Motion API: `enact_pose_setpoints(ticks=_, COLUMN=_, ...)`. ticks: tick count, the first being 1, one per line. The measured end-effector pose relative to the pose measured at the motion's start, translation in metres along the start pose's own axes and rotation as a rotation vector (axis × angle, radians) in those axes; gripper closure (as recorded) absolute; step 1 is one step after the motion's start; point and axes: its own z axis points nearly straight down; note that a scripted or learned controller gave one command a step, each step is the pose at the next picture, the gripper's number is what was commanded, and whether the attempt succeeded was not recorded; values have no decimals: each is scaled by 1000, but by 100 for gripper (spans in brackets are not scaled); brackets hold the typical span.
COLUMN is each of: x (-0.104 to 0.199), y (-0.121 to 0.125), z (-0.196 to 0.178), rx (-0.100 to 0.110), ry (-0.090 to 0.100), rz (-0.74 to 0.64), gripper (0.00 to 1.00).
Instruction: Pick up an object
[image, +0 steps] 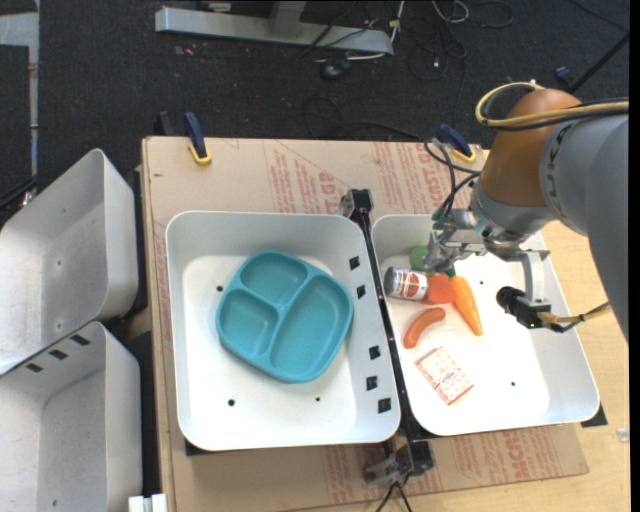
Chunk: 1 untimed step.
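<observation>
Low over the back of the right bin (560, 400), the end effector (441, 258) hung among a cluster of small things, just above a green item (420, 256) and a small can (406, 284) lying on its side. Whether it was spread or pressed together could not be told, since the wrist hid that part, and nothing could be seen pinched in it.

Judging by this, the step in hand was the reach or descent onto a target, not yet a lift. The likely target was the can, the green item or the toy carrot (463, 301), all crowded together under the tool. The next move would call for settling squarely on one of them without nudging the neighbours, then closing and rising straight up.

By count, the tabletop (300, 165) carried two white bins. The left bin (200, 400) held one teal divided plate (285, 316). The right bin held five things: one can, one green item, one carrot, one curved orange-red piece like a sausage or pepper (423, 326), and one small flat packet with a red pattern (444, 374), lying apart toward the front.
</observation>
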Motion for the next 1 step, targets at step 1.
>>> enact_pose_setpoints(ticks=1, x=-4, y=12, z=-51, rx=22, ry=0, rz=-4, gripper=100)
